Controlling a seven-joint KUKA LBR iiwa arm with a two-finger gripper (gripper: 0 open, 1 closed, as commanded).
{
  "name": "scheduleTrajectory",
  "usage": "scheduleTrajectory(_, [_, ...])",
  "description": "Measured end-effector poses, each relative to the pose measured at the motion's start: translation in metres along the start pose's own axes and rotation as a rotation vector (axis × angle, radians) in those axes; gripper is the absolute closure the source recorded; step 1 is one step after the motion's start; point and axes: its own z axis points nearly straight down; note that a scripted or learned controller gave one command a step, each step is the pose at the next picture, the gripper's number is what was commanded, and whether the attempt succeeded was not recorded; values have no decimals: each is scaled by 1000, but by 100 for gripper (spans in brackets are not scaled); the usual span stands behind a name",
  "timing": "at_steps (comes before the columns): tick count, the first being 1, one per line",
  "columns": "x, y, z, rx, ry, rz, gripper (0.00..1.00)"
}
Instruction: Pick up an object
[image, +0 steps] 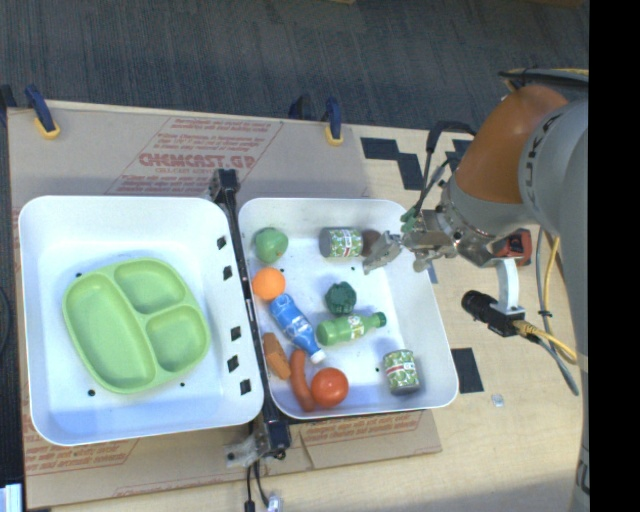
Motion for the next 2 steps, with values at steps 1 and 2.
scheduleTrajectory(1, [42,27,85,2,0,-2,0])
scheduleTrajectory(2, [65,72,102,14,3,3,0])
